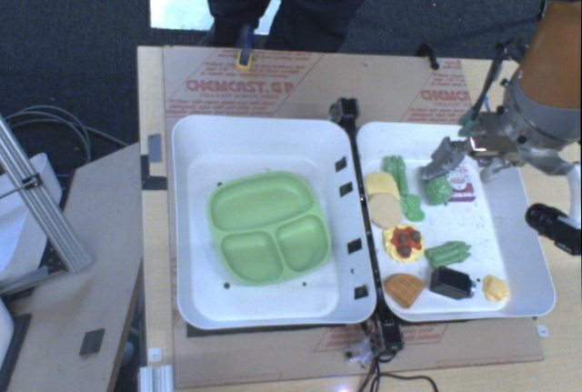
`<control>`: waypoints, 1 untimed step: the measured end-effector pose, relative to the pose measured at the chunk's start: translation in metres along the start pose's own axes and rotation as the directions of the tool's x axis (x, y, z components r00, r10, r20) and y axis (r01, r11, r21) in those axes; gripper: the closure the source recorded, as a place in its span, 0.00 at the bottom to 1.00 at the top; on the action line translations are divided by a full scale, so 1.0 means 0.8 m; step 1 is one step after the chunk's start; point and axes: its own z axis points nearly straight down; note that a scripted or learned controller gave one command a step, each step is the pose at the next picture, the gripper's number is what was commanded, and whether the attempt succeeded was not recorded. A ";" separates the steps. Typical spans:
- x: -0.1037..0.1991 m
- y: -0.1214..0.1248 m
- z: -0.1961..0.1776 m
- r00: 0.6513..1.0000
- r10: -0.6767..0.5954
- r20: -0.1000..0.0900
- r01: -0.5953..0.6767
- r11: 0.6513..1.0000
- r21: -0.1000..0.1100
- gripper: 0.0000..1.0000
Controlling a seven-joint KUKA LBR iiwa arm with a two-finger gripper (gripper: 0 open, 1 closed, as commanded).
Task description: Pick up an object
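Nearest the lens, a brown wedge (404,290), black block (451,282) and yellow piece (496,288) line the right bin (532,236) front edge. Gripper (446,165) hangs over a green toy (438,190) at the bin's middle (finger state: cannot tell). Toy looks light, stiff, slick plastic, best pinched across its narrow sides; neighbours crowd left, open floor right.

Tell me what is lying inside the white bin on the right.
The right white bin holds small toy foods: green pieces, a pizza-like disc, a black block. The gripper covers part of another green piece.
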 end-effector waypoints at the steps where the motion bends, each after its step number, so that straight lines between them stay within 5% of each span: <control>1: -0.095 0.010 0.289 1.000 -0.001 -0.002 0.001 1.000 0.008 0.00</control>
